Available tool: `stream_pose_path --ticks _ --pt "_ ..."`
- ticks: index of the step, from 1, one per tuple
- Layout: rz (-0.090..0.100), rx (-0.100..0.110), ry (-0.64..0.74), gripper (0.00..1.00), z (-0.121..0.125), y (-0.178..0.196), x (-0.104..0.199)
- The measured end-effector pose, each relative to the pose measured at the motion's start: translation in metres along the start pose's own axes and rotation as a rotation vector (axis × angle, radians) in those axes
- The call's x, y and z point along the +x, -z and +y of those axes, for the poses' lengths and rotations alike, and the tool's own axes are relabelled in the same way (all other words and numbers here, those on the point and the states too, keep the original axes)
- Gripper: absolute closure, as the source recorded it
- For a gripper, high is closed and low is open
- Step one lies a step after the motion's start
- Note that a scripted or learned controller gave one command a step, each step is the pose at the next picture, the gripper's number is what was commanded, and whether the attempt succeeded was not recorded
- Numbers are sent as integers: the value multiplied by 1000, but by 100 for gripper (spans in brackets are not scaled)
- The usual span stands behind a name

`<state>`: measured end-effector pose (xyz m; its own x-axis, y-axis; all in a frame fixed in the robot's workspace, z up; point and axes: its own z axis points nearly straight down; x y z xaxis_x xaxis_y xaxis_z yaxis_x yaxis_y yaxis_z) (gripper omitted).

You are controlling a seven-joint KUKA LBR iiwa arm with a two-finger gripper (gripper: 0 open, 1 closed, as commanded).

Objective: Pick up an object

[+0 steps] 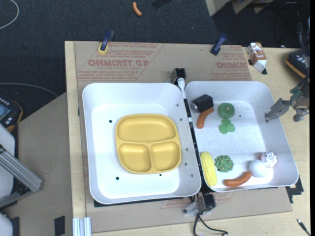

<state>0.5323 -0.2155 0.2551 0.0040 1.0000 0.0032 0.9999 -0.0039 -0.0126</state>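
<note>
From above, the gripper (286, 109) hangs with fingers spread and nothing between them over the right bin's (275, 146) far right rim, while that bin holds a corn cob (208, 168), broccoli (224, 163), sausage (237, 180) and white ball (260, 169) near its front, and the left bin (98, 132) holds a yellow divided tray (147, 143).

Bench sheet (147, 58) reads "CHEMCAST GP" in red.

Grey metal gripper (286, 110) with two slim angled fingers (273, 113), partly cropped at right edge; greenish fitting above finger mount.
</note>
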Motion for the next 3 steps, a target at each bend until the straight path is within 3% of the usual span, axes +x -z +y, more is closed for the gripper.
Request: stream_pose_path --ticks 1,3 --pt "-4 -13 4 0 2 7 1" --pt "0 -7 4 0 -12 -108 3"
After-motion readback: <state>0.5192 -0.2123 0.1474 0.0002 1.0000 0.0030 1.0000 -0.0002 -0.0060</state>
